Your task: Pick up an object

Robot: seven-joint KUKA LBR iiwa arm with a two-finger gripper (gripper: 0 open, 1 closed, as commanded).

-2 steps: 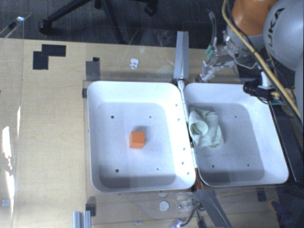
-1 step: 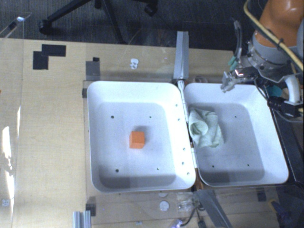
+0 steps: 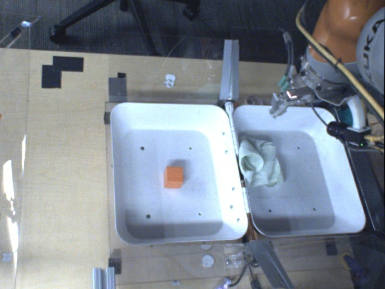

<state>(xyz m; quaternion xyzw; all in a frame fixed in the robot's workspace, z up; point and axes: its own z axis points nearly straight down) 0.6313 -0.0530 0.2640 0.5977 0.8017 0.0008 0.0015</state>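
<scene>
We log one orange cube (image 3: 174, 177) in the left bin (image 3: 126, 221), one crumpled cloth (image 3: 260, 162) in the right bin (image 3: 346, 212). Tool (image 3: 280, 104) above the right bin's far edge; we cannot tell its state.

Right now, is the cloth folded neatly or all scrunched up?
Scrunched up. The pale cloth sits in a lumpy, wrinkled heap against the left wall of the right bin, not spread flat.

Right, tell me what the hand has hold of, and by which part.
Nothing. The hand hangs over the right white bin's far edge, apart from the crumpled pale cloth; the small orange cube lies in the left bin.
</scene>
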